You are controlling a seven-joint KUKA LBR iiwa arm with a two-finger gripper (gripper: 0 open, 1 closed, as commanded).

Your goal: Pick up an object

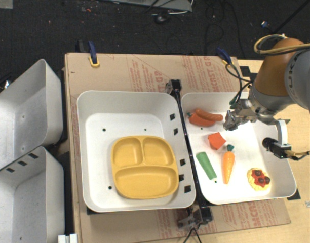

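Toward the far edge of the right bin [285, 172], a hot dog [205, 117] lies with its long axis running left to right, slightly tilted, near the divider side. Just right of it hangs the end effector [235, 121], low over the bin; whether it is spread or closed cannot be told. Nearer the bin's middle sits an orange-red block [216, 140], then a carrot [228, 166] pointing toward the near edge, leaf end away. Beside it lies a green stick [206, 165], slanted. By the near right corner rests a small pizza [259, 178]. Bare floor lies between them. A yellow divided plate [144, 166] occupies the left bin [94, 110].
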